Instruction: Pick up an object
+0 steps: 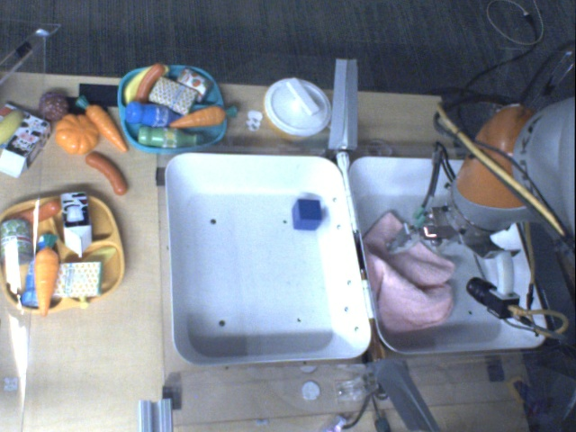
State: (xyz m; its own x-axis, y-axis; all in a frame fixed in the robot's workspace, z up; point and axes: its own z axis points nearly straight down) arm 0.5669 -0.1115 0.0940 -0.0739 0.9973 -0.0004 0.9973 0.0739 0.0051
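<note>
The gripper point(423, 232) is down in the right bin point(396, 174), at the upper edge of a crumpled pink cloth point(409, 282) and seemingly touching it; whether it is open or closed on the cloth cannot be told. The cloth lies bunched against the bin's left wall, reaching toward the near edge. The arm point(504, 169) covers the bin's right side. In the left bin point(207, 286), a small blue cube point(308, 213) sits near the far right corner, with bare white floor around it.

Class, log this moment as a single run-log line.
claw: over right bin | at pink cloth | blue cube: left bin
</note>
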